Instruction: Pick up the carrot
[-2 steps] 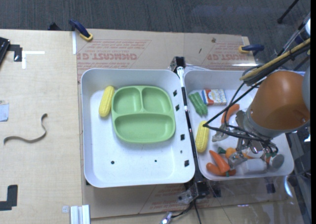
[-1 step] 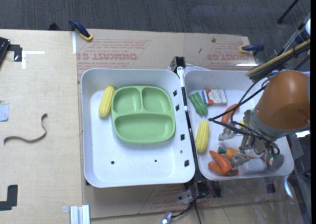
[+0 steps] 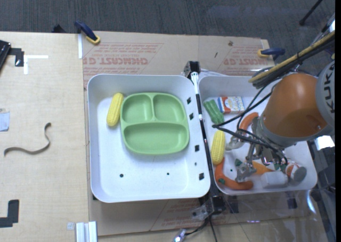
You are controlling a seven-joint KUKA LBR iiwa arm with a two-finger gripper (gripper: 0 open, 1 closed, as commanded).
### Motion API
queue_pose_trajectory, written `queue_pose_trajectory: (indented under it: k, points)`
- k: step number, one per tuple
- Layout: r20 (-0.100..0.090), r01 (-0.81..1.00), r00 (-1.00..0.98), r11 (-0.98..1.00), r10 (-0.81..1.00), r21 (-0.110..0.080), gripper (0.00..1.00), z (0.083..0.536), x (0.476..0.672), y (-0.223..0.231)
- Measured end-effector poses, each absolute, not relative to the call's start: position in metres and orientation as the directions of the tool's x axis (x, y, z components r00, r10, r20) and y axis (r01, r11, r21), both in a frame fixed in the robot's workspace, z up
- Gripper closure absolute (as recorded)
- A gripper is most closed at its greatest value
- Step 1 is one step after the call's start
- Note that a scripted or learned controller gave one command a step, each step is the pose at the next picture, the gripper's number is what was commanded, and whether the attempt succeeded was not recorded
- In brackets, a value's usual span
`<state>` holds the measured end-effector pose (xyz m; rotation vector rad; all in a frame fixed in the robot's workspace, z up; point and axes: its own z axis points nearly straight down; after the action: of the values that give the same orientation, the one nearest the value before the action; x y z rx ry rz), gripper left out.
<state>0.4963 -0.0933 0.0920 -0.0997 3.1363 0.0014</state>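
The carrot (image 3: 230, 182), orange and slightly curved, lies along the front wall of the right bin (image 3: 306, 153), near its front left corner. My gripper (image 3: 246, 167) is low inside that bin, just above and to the right of the carrot's right end. The arm's orange band (image 3: 293, 109) and its cables cover much of the bin's middle. Whether the gripper touches the carrot is not clear. A second small orange piece (image 3: 261, 167) shows right beside the gripper.
The right bin also holds a yellow corn cob (image 3: 217, 146), a green vegetable (image 3: 214, 112), a small carton (image 3: 232, 103) and a white bottle (image 3: 287, 172). The left bin (image 3: 149, 182) holds a green divided plate (image 3: 154, 122) and another corn cob (image 3: 114, 109).
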Motion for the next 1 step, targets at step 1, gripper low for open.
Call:
queue_pose_trajectory:
  k: [1]
  points:
    - [-0.007, 0.222, -0.975, 0.975, 0.222, 0.001, 0.0, 0.093, 0.4829, -0.1173]
